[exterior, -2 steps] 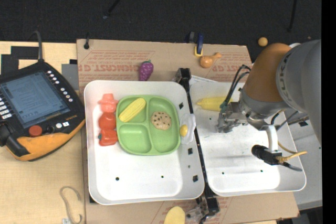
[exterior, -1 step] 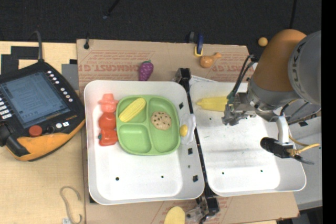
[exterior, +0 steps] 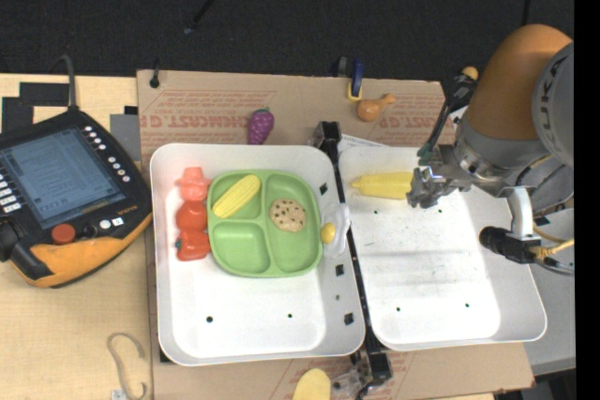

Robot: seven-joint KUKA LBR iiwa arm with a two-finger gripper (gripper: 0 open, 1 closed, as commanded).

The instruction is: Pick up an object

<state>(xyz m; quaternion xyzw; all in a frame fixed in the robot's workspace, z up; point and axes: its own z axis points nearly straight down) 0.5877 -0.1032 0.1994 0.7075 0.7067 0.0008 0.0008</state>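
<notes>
A long yellow toy (exterior: pixel 380 185) lies in the back left corner of the right bin (exterior: pixel 450 295). My gripper (exterior: pixel 424 190) hangs low right at that toy's right end, and whether it touches the toy is unclear. In the left bin (exterior: pixel 244 323) a green divided plate (exterior: pixel 253 250) carries a yellow corn cob (exterior: pixel 234 195) and a cookie (exterior: pixel 288 214). A red and pink toy figure (exterior: pixel 191 218) lies just left of the plate. A small yellow piece (exterior: pixel 329 233) rests at the left bin's right rim.
On the cardboard behind the bins sit a purple grape toy (exterior: pixel 261 125) and an orange toy (exterior: pixel 373 107). A yellow toy (exterior: pixel 312 384) lies in front of the bins. A teach pendant (exterior: pixel 66 192) rests on the bench at the left.
</notes>
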